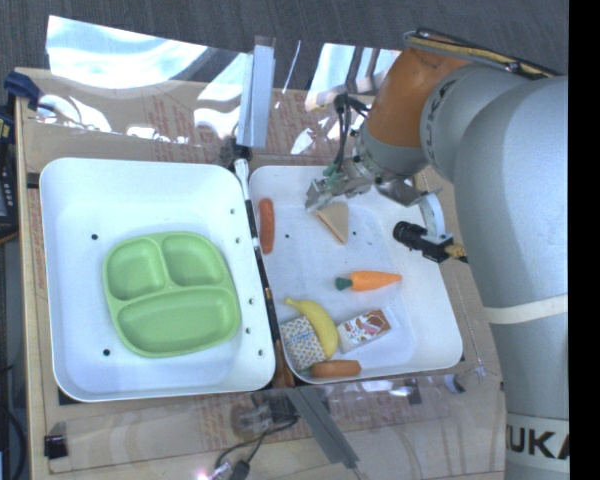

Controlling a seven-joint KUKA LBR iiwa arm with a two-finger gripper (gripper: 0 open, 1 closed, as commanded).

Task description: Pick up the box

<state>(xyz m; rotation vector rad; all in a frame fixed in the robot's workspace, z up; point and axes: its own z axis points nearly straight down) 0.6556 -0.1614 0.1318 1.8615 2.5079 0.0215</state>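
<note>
The box (364, 330) is a small white and orange carton lying flat near the front of the right bin (435, 313). Just to its left are a yellow banana (315, 322) and a patterned packet (300, 344). My gripper (328, 191) is at the back of the same bin, directly over a tan sandwich wedge (333, 222) and far from the box. Nothing can be made out as held in it.
The right bin also holds a carrot (368, 281), a sausage (267, 225) along its left wall and another sausage (335, 369) at the front. A green divided plate (170, 293) lies in the left bin (70, 198). The arm's grey body (500, 188) overhangs the right bin's right side.
</note>
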